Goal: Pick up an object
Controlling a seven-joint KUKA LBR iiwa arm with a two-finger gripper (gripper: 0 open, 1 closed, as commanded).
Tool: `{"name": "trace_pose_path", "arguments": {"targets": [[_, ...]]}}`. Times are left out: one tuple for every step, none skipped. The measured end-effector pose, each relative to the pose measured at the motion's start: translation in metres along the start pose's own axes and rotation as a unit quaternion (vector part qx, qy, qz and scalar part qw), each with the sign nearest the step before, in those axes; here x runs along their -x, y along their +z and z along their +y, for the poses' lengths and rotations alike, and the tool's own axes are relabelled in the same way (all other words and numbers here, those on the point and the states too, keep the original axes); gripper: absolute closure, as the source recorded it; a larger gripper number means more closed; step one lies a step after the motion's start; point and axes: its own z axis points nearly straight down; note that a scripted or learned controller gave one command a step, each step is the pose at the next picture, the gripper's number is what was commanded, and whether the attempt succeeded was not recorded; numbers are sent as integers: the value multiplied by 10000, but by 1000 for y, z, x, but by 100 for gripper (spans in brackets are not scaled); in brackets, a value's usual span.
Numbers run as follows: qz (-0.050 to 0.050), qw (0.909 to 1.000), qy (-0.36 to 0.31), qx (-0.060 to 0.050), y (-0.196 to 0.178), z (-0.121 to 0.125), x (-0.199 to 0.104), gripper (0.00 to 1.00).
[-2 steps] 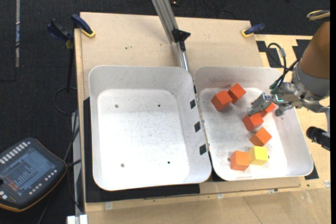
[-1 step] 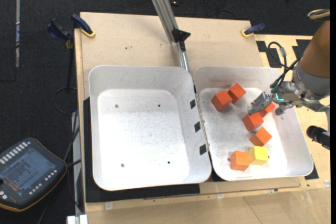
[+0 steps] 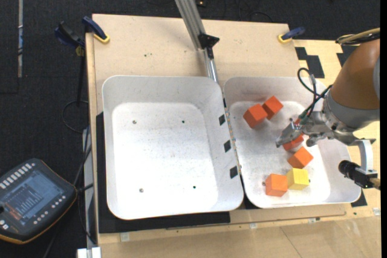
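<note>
The right white bin [image 3: 257, 157] holds several orange cubes and one yellow cube [image 3: 298, 179]. Two orange cubes [image 3: 255, 115] [image 3: 273, 106] touch each other at the back of the bin. My gripper [image 3: 295, 137] hangs low over the bin's right half, directly above a red-orange block [image 3: 294, 143] that it partly hides. Just in front of that block lies another orange cube [image 3: 300, 158]. One more orange cube [image 3: 276, 185] sits against the yellow cube near the front rim.
The left white bin [image 3: 121, 148] stands beside the right one, their rims meeting in the middle. A slanted metal pole [image 3: 184, 0] rises from the back of the bench. Clamps [image 3: 97, 30] [image 3: 291, 34] grip the board's far corners.
</note>
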Motion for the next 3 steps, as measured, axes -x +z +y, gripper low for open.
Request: {"name": "trace_pose_path", "arguments": {"targets": [[-16, 10000, -4, 40, 52, 1, 0, 0], [-11, 10000, -2, 43, 40, 1, 0, 100], [-17, 10000, -23, 68, -19, 4, -9, 100]]}}
